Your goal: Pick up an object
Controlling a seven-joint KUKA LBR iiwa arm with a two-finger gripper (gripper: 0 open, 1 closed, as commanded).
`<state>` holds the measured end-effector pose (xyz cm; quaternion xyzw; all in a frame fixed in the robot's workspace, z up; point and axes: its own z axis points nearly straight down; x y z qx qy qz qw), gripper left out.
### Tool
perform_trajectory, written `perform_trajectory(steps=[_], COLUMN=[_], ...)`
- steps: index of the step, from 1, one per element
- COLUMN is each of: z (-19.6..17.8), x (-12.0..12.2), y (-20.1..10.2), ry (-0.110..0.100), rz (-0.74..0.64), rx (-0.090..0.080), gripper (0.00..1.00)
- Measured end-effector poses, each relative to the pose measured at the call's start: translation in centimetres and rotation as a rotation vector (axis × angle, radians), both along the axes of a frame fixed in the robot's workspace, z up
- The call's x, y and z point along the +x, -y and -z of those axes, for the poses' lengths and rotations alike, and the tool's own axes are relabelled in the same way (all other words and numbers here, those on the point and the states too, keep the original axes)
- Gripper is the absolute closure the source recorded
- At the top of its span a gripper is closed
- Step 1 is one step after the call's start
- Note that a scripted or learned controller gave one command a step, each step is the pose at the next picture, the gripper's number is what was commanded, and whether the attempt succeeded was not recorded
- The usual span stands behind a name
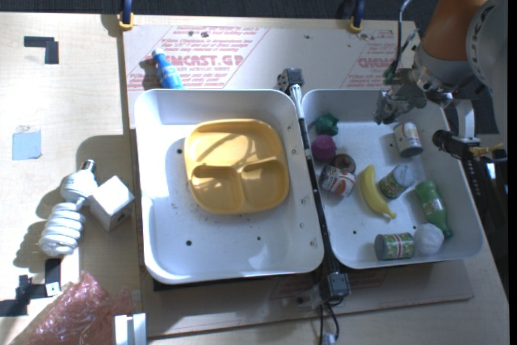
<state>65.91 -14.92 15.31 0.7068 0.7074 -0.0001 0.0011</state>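
A: Arm pos? Gripper (393,111)?

B: Arm comes in from right, orange band at top-right corner. Gripper sits over the right bin (464,198), upper part near the back wall. It's dark and seen from above, so can't tell how far open it is, nor whether it has hold of anything.

A: Objs in right bin?

B: Small can (407,139) just below-right of gripper, lying tilted. Banana (376,194) approx. mid-bin. Green bottle (430,204) on the right side, white ball (430,239) just below it. Can w/ green label (394,246) lying at front. Another can (395,182) between banana & bottle. Purple ball (323,148) and a green thing (326,124) near the left wall, a red-white can (338,178) below those.

A: Left bin?

B: Left bin (161,174) holds a yellow divided tray (237,166).

A: On the table outside?

B: Spiral light bulb (63,216) and white cube (111,202), left of the bins.
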Motion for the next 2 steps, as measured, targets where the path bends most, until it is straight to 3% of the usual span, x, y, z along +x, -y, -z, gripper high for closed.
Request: perform_trajectory(steps=[1,2], z=[6.1,-0.4], x=[-3.0,0.0], y=[-4.3,-2.0], ry=[-0.002,0.000], rz=[-0.001,-0.001], rx=[0.001,0.000], gripper=[0.00,0.00])
